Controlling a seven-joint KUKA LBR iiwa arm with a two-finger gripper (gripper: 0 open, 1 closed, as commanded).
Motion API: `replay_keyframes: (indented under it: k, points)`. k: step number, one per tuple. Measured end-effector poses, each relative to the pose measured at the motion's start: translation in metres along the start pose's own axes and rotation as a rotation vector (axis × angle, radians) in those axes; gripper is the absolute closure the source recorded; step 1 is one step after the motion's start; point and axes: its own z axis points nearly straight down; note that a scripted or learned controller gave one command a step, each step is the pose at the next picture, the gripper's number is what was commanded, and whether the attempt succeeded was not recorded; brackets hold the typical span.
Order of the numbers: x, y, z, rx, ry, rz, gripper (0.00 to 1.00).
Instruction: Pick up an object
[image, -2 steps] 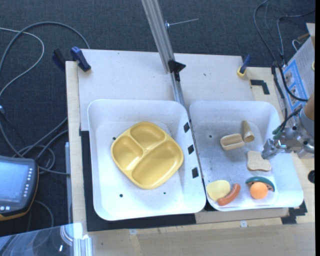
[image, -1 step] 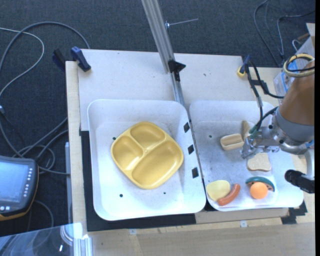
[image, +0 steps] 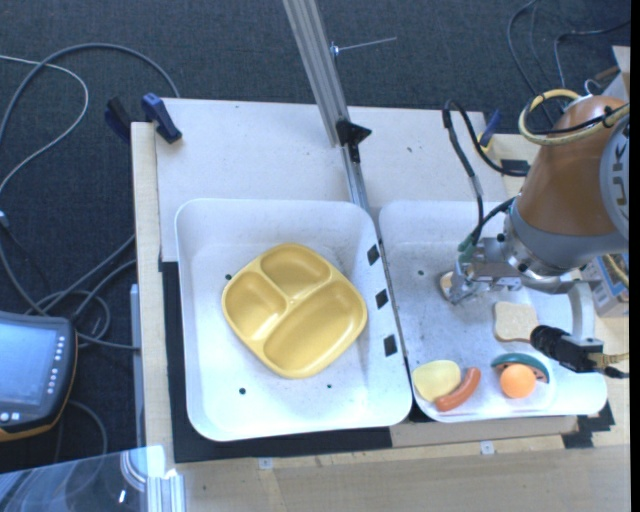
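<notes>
My gripper (image: 460, 288) is low in the right bin (image: 420, 235), near its middle, reaching in from the right. A small tan piece (image: 446, 284) sits right at its left tip; whether it is held is not clear. A slice of toast (image: 514, 320) lies just right of and in front of the gripper. Along the bin's front wall lie a pale yellow round piece (image: 436, 379), a red sausage (image: 458, 391) leaning on it, and an orange ball (image: 517, 381) with a teal curved piece (image: 522, 361) behind it.
The left bin (image: 200, 240) holds a yellow divided plate (image: 294, 309) at its middle. A grey metal pole (image: 325, 70) rises from the back between the bins. Black clips (image: 380, 296) sit on the shared wall. Cables hang over the right bin's back edge.
</notes>
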Motion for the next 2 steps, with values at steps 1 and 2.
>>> replay_keyframes:
  k: [1, 2]
  points:
    - [0.062, 0.015, 0.001, 0.002, 0.001, 0.0, 1.0]
    - [0.118, 0.023, -0.013, 0.001, 0.001, 0.0, 1.0]
